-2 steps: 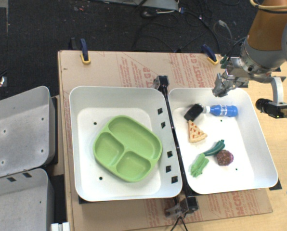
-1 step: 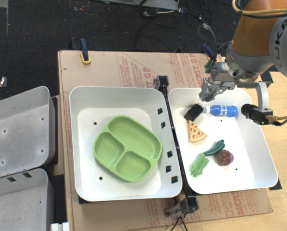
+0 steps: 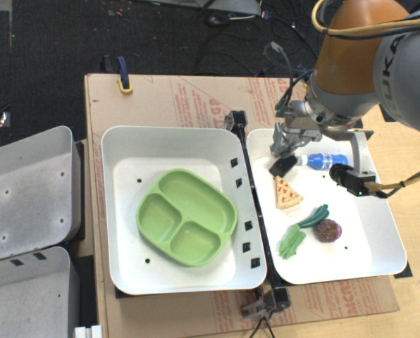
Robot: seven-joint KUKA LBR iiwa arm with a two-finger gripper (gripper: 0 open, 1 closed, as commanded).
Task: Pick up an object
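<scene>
In the right bin (image 3: 379, 255) lie a pizza-slice toy (image 3: 287, 192), a green leafy vegetable toy (image 3: 300, 232), a dark purple round toy (image 3: 328, 230) and a small blue and white bottle (image 3: 325, 161). My gripper (image 3: 284, 159) hangs over the bin's upper left part, its dark tip just above the top corner of the pizza slice and left of the bottle. Nothing shows between its fingers.
The left bin (image 3: 118, 189) holds a green divided plate (image 3: 187, 217). A black divider (image 3: 249, 203) runs between the two bins. Two grey trays (image 3: 27, 182) stand off the bench at the left. The arm's bulk covers the right bin's upper edge.
</scene>
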